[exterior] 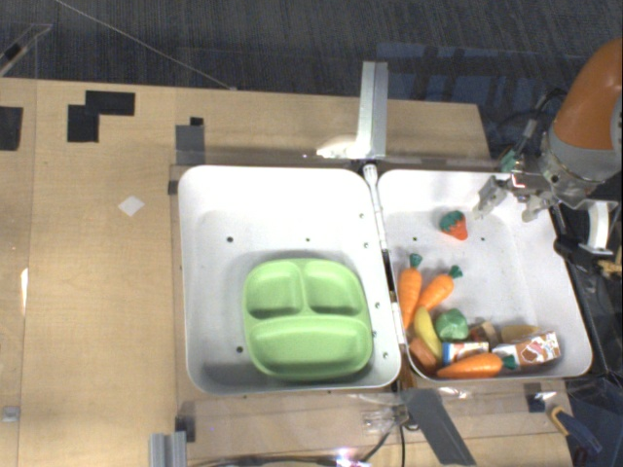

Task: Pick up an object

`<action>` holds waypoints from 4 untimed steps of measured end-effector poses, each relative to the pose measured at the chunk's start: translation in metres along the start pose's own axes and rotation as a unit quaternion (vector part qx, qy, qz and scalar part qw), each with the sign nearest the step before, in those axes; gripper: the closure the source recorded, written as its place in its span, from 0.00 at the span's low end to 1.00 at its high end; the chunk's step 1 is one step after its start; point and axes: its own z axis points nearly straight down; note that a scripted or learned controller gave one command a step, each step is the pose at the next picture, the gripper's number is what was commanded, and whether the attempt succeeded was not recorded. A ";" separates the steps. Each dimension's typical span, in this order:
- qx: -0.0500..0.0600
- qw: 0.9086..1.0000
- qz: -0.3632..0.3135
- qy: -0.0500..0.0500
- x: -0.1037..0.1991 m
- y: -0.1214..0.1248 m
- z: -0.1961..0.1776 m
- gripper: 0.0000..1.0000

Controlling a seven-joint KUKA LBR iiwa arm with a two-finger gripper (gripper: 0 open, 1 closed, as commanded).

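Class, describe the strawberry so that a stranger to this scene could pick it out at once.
Start at the right bin. The strawberry lies alone in its upper half, apart from the pile along the lower edge. It is small, red and green-topped, unlike the long orange carrots.

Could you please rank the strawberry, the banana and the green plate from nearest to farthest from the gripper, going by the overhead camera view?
Measured from the gripper, at the right bin's upper right:
1. Strawberry, lying alone in the upper part of the right bin, just left of the gripper.
2. Banana, in the pile at the right bin's lower left corner.
3. Green plate, in the left bin, across the divider.
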 end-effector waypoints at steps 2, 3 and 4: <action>-0.002 1.000 -0.004 0.001 0.047 0.001 0.081 0.00; -0.003 0.998 -0.065 0.001 0.026 -0.007 0.081 0.00; -0.008 0.998 -0.066 0.000 0.028 -0.004 0.067 1.00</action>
